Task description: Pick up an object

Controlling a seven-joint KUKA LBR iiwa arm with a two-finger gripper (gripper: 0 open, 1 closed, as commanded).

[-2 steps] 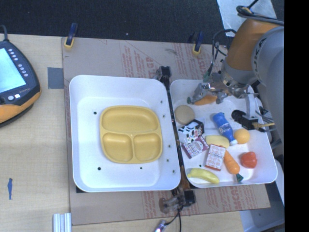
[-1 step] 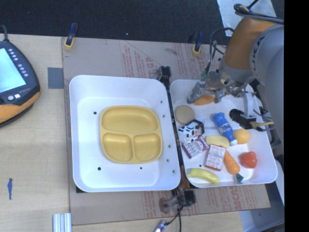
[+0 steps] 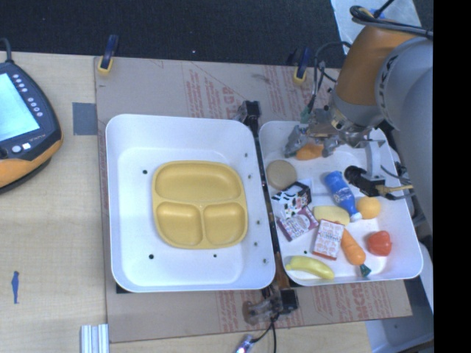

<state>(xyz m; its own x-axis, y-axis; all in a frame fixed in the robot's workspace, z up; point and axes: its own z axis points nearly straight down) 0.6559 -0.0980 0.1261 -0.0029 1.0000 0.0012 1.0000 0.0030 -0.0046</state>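
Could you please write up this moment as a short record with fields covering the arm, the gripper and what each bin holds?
arm: grey arm with an orange band, reaching in from the right
gripper: gripper low over the far end of the right bin, at a small orange item
left bin: left bin holds a yellow divided tray
right bin: banana, carrot, blue bottle, red item, round tan disc
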